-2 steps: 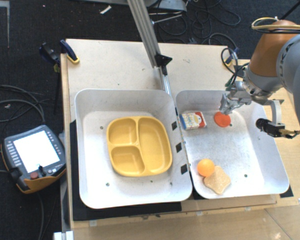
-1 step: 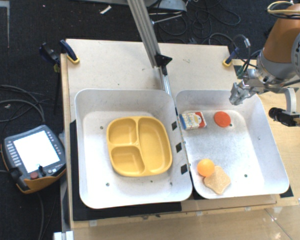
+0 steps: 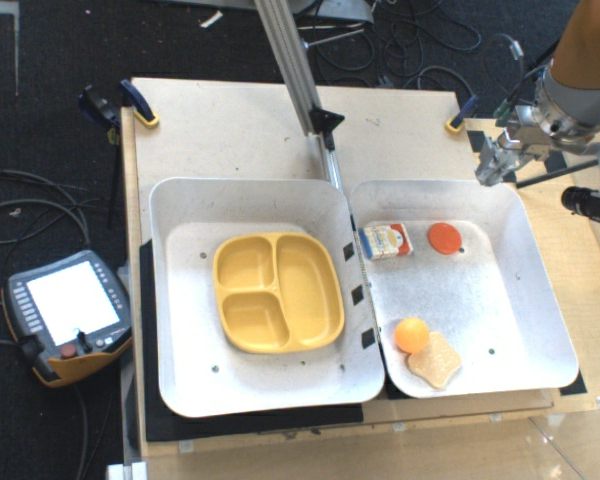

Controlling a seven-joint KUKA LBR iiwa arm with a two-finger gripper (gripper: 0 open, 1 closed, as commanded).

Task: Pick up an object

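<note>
The gripper (image 3: 492,163) hangs over the far right corner of the right bin (image 3: 540,298); whether it is released or clenched cannot be told. Four things lie in that bin: one small carton (image 3: 386,241) near the far wall, long axis left-right, one red disc (image 3: 444,237) just right of it, and, near the front wall, one orange ball (image 3: 411,335) touching one tan piece (image 3: 435,361). One yellow divided tray (image 3: 278,291) fills the left bin (image 3: 180,298).

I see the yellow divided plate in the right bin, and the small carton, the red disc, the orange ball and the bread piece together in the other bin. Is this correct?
Not quite. The camera view shows the yellow divided plate in the left bin, not the right one. The small carton, the red disc, the orange ball and the bread piece are together in the right bin.
</note>
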